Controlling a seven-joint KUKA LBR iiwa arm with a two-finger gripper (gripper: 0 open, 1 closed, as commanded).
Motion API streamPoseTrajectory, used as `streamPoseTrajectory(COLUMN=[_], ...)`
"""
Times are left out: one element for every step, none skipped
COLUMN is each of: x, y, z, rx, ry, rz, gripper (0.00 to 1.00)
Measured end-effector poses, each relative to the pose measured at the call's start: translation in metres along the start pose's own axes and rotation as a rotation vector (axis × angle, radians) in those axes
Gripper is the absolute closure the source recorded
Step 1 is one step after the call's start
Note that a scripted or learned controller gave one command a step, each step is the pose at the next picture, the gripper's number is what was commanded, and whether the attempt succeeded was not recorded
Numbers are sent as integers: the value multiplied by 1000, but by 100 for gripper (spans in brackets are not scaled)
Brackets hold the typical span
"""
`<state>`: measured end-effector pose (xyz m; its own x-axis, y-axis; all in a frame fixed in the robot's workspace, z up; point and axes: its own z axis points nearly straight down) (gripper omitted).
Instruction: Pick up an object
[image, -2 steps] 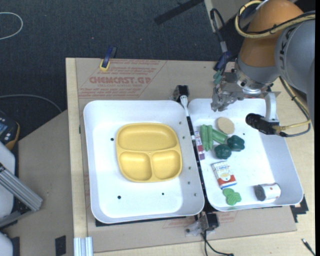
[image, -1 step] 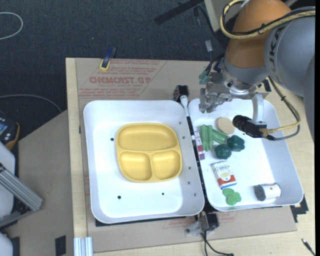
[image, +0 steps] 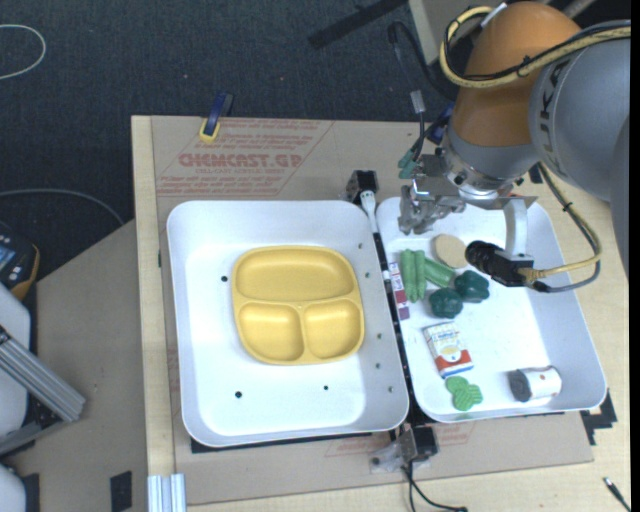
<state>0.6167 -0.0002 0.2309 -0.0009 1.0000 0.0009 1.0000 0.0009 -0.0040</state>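
Two white bins side by side. Left bin (image: 190, 330) holds one yellow divided tray (image: 298, 303), three compartments, wide bare floor all round it. Right bin (image: 570, 330) has the clutter along its left half, open floor on the right. Arm (image: 510, 90) comes in top right, gripper (image: 420, 215) hanging over the right bin's top left corner near the divider; finger spacing can't be made out, nothing seen between them. One green pea pod (image: 425, 272), long axis running up-left to down-right. One small carton (image: 447, 348). One grey-white cylinder (image: 535, 383), lying sideways.
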Motion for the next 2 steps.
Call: streamPoseTrajectory(x=[15, -1], y=[6, 16], z=[7, 5], rx=[-3, -7], ry=[0, -2], rz=[-1, 2], gripper=[100, 100])
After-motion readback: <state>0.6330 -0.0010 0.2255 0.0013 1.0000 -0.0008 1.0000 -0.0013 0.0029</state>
